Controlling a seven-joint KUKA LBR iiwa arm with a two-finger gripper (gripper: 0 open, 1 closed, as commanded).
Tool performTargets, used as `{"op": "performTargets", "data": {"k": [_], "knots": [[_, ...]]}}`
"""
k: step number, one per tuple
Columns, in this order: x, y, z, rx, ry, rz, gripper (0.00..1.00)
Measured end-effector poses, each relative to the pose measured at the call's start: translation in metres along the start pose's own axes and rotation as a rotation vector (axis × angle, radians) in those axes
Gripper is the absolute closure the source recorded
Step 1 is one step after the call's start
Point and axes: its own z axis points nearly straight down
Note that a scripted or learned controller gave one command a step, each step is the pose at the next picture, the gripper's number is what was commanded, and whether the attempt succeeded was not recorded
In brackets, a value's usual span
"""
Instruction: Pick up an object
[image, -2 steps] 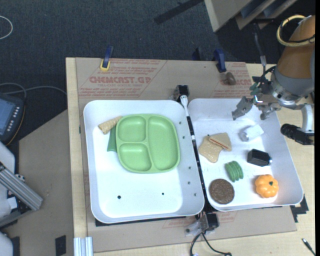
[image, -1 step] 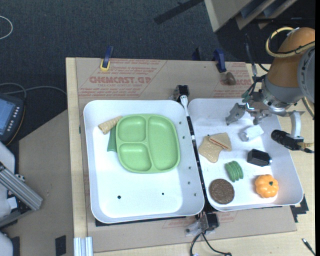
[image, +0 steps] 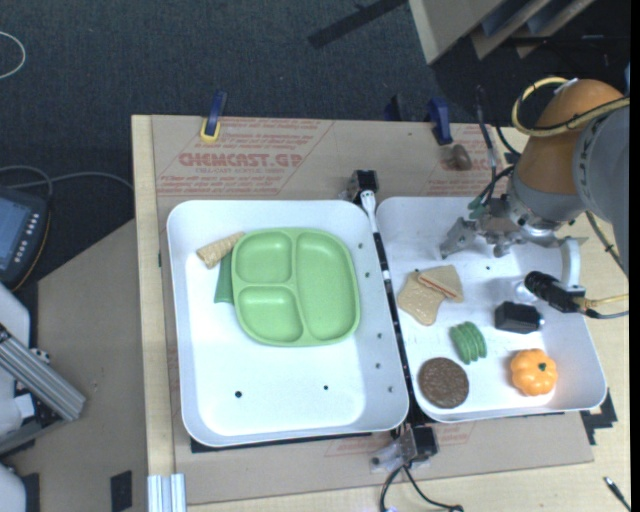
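The claw (image: 478, 240) hangs over the back of the right bin (image: 415, 235), fingers apart as far as I can make out, nothing between them. Near it lies a toast slice (image: 430, 293). Toward the front sit a green pickle (image: 467, 341), a brown patty (image: 443, 382) and an orange pumpkin (image: 533, 371).

Your right bin (image: 495, 390) holds a tan sandwich slice (image: 430, 293) flat by its left wall, a ridged green pickle (image: 467, 341) near it, a round brown patty (image: 442, 382) at the front and an orange pumpkin (image: 533, 371) upright front right; your left bin (image: 290, 390) holds a green divided plate (image: 297, 285), a tan wedge (image: 218, 249) at its far-left corner
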Motion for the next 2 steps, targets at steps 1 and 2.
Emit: {"op": "performTargets", "data": {"k": [1, 2], "knots": [[0.001, -0.003, -0.008, 0.009, 0.003, 0.002, 1.0], [-0.006, 0.006, -0.057, 0.006, 0.002, 0.002, 1.0]]}}
